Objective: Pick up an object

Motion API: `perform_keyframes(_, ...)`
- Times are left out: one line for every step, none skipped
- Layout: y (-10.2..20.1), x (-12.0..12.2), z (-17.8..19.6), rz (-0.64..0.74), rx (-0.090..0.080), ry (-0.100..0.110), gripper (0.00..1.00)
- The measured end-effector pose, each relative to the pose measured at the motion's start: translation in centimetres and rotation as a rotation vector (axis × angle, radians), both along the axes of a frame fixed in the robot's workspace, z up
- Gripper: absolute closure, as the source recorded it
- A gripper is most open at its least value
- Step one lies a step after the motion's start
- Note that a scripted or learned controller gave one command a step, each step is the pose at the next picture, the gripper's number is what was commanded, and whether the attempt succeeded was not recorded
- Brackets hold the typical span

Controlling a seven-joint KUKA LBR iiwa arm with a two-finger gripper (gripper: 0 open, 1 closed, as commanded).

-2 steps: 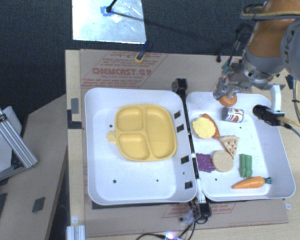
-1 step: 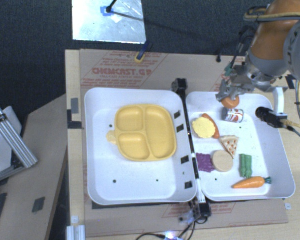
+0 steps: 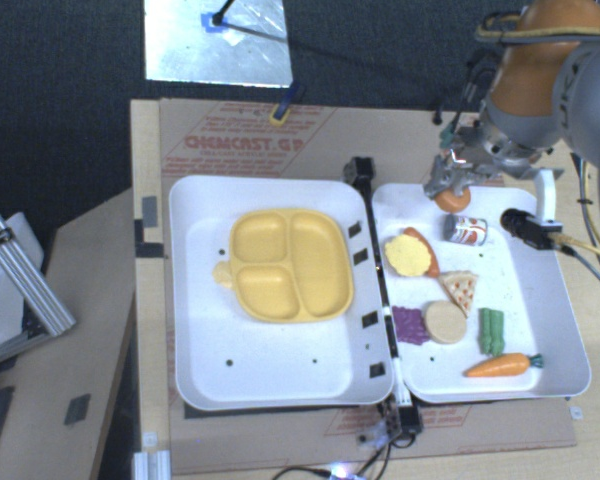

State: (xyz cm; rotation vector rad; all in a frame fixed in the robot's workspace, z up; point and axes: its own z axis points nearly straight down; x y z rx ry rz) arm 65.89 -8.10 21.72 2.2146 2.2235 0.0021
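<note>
Left bin (image 3: 195, 368): yellow tray (image 3: 283, 265) at centre. Right bin (image 3: 565, 353): toy foods; carrot (image 3: 500, 366) near front edge. Gripper (image 3: 450, 190) at back edge, closed on orange ball (image 3: 452, 199), just left of can (image 3: 467, 230).

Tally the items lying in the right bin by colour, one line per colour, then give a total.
Orange: 2, the carrot and the round orange piece under the gripper
Yellow: 1, the yellow round piece
Purple: 1, the purple piece
Green: 1, the green piece
Tan: 2, the round cracker and the pizza slice
Silver and red: 1, the small can
Total: 8
</note>
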Motion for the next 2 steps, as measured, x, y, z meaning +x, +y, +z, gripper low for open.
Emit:
perform_keyframes(-0.33,-1.41,1.48,-0.003,0.001,0.001,1.0)
perform_keyframes(-0.96,-0.63,0.74,-0.003,0.0,0.0,1.0)
